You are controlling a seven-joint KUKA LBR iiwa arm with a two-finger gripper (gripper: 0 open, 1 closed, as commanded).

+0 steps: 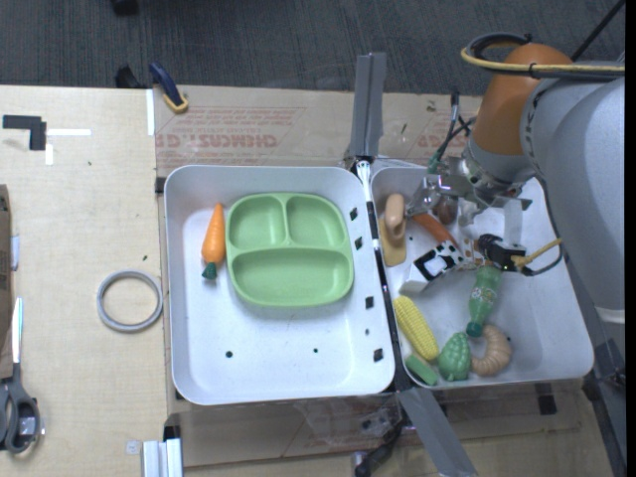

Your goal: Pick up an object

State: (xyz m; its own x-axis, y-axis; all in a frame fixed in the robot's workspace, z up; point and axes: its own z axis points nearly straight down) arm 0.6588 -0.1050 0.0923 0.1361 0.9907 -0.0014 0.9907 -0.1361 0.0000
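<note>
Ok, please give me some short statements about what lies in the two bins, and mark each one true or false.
1. The green divided tray lies in the left bin. True.
2. The toy carrot lies inside one of the tray's compartments. False: it lies on the bin floor beside the tray's left edge.
3. The corn cob lies in the right bin. True.
4. The end effector hangs over the left bin. False: it is over the far end of the right bin.
5. The grey ring lies in the left bin. False: it lies on the bench, left of the bins.
</note>
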